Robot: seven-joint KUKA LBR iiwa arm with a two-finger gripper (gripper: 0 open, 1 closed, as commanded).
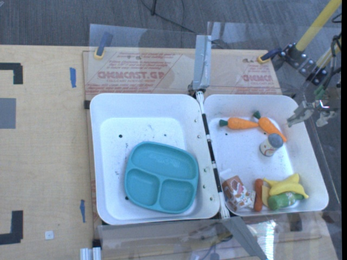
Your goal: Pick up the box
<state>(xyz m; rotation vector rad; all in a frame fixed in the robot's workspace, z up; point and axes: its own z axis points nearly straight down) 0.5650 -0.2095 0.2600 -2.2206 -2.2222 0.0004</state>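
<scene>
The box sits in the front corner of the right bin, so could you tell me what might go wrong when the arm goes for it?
1. The box lies tight against the right bin's inner wall, so one finger may lack room.
2. A sausage lies right beside it, with a banana and green vegetable close by; the gripper might catch one instead.

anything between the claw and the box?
Nothing sits on the box, in the right bin's near-left corner. The claw is at the bin's far right edge. Two carrots and a small round toy lie roughly between them; a sausage lies beside the box.
</scene>
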